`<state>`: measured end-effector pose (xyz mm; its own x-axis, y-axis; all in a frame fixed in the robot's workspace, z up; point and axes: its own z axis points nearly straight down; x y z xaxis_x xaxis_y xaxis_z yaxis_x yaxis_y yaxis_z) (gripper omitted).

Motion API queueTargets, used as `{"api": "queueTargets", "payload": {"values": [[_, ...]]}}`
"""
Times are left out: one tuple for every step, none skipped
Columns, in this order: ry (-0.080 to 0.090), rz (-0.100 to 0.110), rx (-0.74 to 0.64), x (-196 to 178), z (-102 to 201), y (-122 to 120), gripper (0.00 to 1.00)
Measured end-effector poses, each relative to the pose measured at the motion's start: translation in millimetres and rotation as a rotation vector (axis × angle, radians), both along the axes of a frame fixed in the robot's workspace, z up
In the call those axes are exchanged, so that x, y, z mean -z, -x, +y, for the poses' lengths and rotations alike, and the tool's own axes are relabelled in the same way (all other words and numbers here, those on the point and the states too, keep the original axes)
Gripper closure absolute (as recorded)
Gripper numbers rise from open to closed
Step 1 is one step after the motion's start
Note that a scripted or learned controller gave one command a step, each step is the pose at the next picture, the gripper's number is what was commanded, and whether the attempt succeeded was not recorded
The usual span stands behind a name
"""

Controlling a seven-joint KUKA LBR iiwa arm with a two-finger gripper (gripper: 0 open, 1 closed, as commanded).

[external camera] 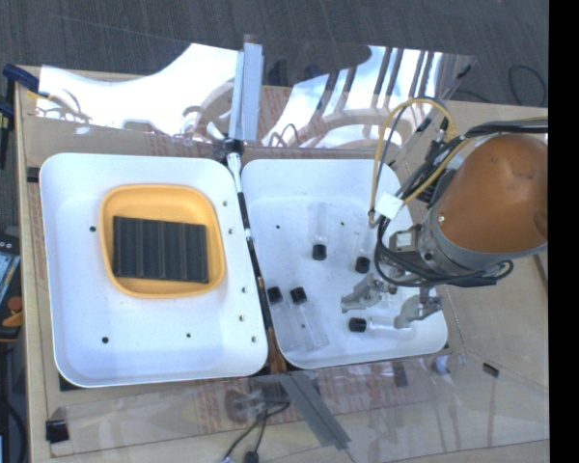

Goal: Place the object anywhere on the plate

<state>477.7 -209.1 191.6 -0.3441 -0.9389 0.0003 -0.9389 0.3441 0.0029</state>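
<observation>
I see the gripper (391, 302) low in the right bin (270, 186), fingers spread, gripping nothing, with a small black-capped vial (357, 325) lying between them. The yellow plate (159, 205) in the left bin (68, 258) awaits; grasping, carrying and placing remain.

The plate (161, 240) lies in the left bin (68, 287); small vials (318, 251) lie scattered in the right bin (299, 177).
</observation>
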Motion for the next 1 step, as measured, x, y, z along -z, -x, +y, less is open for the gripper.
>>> {"api": "queueTargets", "payload": {"values": [[0.0, -0.003, -0.189, -84.2, -0.6, -32.3, 0.0]]}}
